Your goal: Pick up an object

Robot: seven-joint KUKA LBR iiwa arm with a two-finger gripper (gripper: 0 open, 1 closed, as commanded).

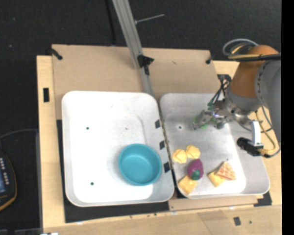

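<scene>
Tan bench (103, 72) with two white bins side by side. Purple eggplant-looking toy (195, 169) in the right bin (245, 180), ringed by small yellow pieces (186, 154) and a cheese-ish wedge (222, 173). Gripper (206, 120) above that cluster, too blurry to tell its state. Blue bowl (138, 164) left of the toy.

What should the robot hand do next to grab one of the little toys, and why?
Probably move the gripper toward the near side of the right bin and lower it over the toys. It sits above the bin's far part, with nothing seen in it, while the purple toy, the yellow pieces and the wedge all lie clustered nearer the front edge.
</scene>
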